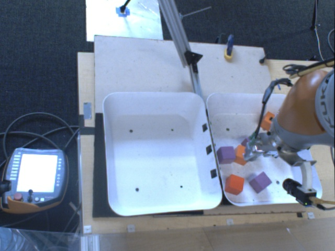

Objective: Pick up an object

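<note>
While the gripper point(253, 151) hangs low in the right bin point(226, 107), a small orange block point(240, 154) lies just to its left, touching a purple block point(226, 154). Whether the jaws pinch anything, I cannot tell. I count three orange blocks and two whole purple ones.

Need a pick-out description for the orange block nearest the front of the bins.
Find the right-hand white bin, the one that the arm reaches into. Near its front edge lies the orange cube, beside a purple block. Unlike the other orange pieces by the gripper, it lies alone and unobstructed.
</note>
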Tool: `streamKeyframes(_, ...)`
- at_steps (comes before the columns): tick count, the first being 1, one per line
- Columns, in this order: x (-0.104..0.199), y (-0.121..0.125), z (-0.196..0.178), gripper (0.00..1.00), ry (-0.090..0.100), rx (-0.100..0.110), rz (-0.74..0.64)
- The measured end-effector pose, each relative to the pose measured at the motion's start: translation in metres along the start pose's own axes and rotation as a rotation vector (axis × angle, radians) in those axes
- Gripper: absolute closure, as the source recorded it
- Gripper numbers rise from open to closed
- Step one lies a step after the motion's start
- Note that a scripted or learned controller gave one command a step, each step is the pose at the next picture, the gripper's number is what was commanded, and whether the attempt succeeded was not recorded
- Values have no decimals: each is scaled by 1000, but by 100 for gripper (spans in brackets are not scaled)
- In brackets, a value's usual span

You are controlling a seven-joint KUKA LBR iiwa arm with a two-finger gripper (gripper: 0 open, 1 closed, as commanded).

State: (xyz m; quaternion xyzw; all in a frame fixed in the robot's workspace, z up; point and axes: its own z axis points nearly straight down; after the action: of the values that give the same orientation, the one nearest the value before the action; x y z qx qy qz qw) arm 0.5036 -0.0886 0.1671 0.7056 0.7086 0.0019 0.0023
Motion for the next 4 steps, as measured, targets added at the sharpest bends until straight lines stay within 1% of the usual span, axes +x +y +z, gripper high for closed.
streamKeyframes(1,6,4,-45,100,0,-2,-2)
streamKeyframes(2,5,5,-109,100,-1,-4,-2)
streamKeyframes(3,5,6,-112,100,0,3,-1)
streamKeyframes(4,62,24,-112,100,2,2,-7)
